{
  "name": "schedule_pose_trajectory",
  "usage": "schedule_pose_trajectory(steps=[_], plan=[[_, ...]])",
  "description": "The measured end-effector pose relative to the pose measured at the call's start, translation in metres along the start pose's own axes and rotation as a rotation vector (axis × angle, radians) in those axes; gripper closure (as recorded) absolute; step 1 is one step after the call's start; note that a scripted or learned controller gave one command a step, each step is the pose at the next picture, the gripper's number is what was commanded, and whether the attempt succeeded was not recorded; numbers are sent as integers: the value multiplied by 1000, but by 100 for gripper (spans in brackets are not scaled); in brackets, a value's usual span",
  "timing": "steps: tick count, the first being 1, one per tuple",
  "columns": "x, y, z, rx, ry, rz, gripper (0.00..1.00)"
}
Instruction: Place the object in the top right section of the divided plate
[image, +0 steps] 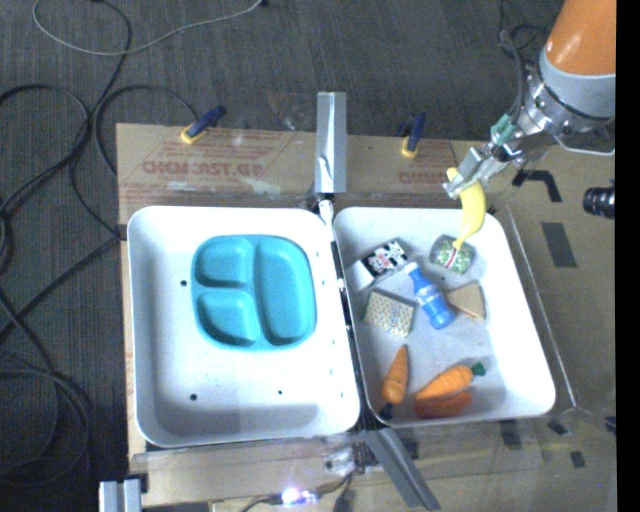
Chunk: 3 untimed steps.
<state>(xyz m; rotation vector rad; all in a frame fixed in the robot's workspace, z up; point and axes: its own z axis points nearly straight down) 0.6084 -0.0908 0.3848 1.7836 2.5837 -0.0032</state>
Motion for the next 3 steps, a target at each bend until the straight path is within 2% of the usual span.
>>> schedule_pose_trajectory(steps=[1,2,3], plan=[[-68,-50,-50,-1,-1,-48,100],[-77,-124,-49,1,0,112,100],[-77,-124,-49,1,-1,112,0]])
